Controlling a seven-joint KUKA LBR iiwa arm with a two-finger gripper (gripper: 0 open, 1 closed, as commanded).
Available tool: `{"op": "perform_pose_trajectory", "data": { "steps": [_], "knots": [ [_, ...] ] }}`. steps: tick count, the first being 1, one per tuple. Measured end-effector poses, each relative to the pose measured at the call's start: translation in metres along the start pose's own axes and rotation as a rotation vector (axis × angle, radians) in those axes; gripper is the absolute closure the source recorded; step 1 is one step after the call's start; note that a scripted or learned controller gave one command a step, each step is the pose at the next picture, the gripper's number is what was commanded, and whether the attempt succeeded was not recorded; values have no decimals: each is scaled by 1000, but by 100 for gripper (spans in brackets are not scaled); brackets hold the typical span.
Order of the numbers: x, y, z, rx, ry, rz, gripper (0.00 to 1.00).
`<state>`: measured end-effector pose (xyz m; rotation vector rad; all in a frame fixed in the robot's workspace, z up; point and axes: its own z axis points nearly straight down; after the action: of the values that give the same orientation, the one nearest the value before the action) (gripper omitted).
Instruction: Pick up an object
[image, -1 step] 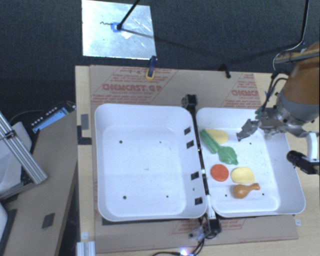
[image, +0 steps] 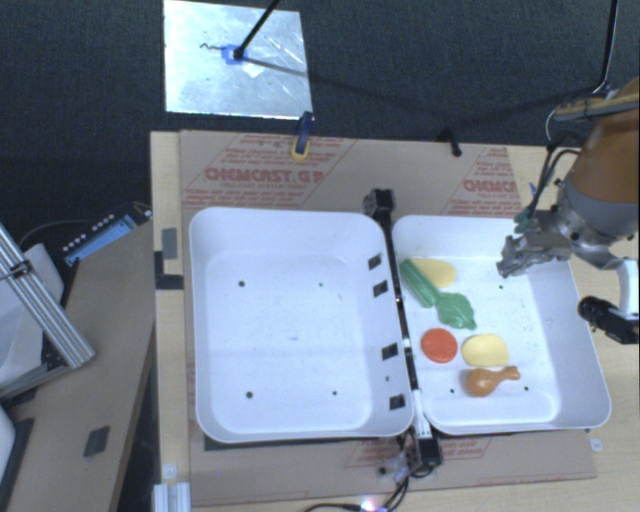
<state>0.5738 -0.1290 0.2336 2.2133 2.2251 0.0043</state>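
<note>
Gripper (image: 517, 256) hovers over the right bin's (image: 575, 400) upper right part; can't tell how its jaws stand, nothing visibly held. 5 toys lie lower left of it, apart: yellow piece (image: 434, 270), green leafy piece (image: 440, 297), red disc (image: 439, 345), yellow lemon-like piece (image: 484, 350), brown drumstick (image: 488, 380). Left bin (image: 215, 250) alongside.

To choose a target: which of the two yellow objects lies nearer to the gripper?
The upper yellow object, touching the green object, is nearer the gripper. The other yellow one lies lower, beside the red disc.
</note>
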Motion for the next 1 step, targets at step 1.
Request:
{"op": "perform_pose_trajectory", "data": {
  "steps": [1],
  "knots": [
    [17, 16, -90, -8, -1, -2, 100]
  ]
}}
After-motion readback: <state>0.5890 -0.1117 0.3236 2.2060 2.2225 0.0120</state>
